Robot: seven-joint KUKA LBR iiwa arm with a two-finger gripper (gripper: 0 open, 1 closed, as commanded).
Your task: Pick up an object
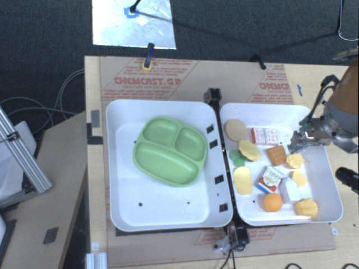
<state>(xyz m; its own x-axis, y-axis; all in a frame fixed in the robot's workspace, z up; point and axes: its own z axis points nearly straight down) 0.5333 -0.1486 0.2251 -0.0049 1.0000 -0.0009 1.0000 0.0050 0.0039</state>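
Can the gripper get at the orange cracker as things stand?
Probably yes. The gripper hangs just right of the cracker, whose top is uncovered; a yellow piece lies close beside it and might crowd the fingers.

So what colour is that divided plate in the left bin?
Light green, the divided plate against the white bin, seen clearly in the camera view.

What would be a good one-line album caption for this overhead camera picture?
Robot arm's gripper hovering above a right bin of toy food, beside a green divided tray in the left bin.
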